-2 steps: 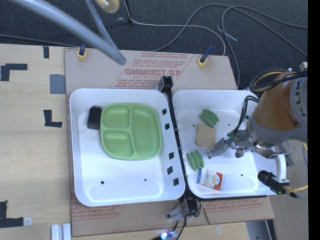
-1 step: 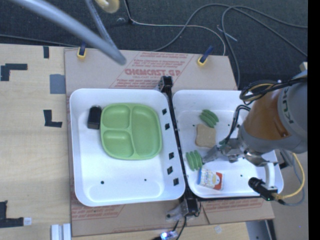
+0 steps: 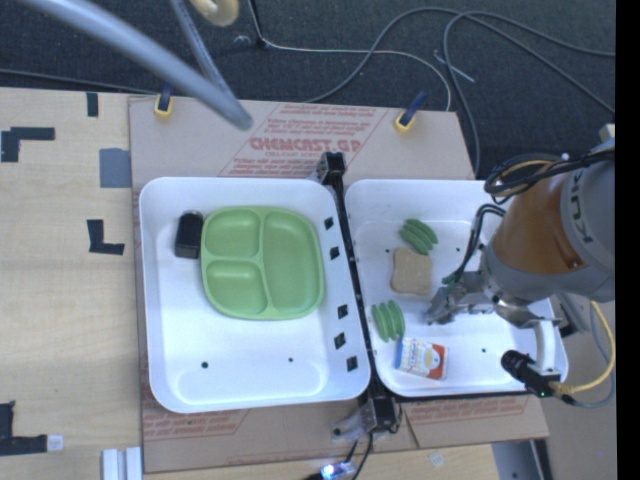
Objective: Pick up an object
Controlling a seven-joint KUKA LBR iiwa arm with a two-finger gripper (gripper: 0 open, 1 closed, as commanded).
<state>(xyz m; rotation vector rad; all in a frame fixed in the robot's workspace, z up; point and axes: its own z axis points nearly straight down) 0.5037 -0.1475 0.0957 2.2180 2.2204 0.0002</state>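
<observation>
In the right bin [image 3: 470, 378] lie two green ridged pieces, one at the back [image 3: 419, 235] and one near the divider [image 3: 388, 319]. A tan slice like bread [image 3: 410, 271] sits between them, and a small white carton with red and blue print [image 3: 421, 357] rests toward the front. My gripper [image 3: 445, 305] hangs low over the bin floor just right of the tan slice and above the carton. Nothing shows between its fingers.
The left bin [image 3: 240, 383] holds a green divided plate [image 3: 264, 262] and a small black block [image 3: 189, 235] at the plate's left. The arm's orange band [image 3: 535, 233] covers the right bin's right side. Cables run over the bench behind the bins.
</observation>
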